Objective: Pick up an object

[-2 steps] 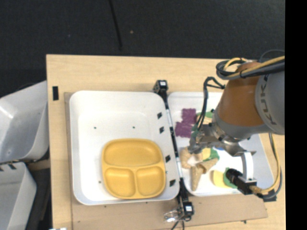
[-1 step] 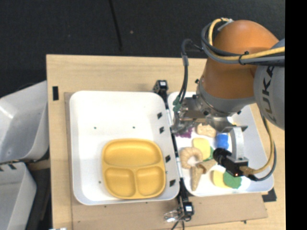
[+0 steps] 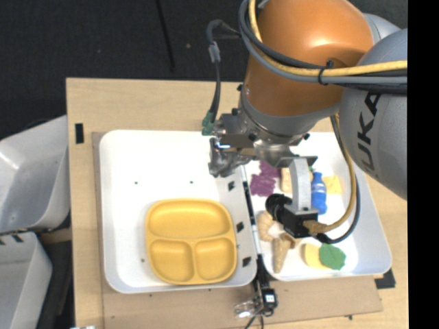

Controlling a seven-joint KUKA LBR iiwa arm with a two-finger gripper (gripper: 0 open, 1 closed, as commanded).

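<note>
The tool (image 3: 221,162) hangs at centre frame, over the wall where the left bin (image 3: 137,177) meets the right bin (image 3: 367,235). Whether it's apart or together, nobody can tell. The likeliest target is the purple toy (image 3: 263,181), just right of it and slightly lower, inside the right bin: small, lumpy, ragged-edged.

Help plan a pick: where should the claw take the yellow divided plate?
Pinch the raised far rim of the yellow divided plate from above, one finger inside, one outside. It lies flat, likely too wide to span, and bare left bin floor borders that rim.
</note>
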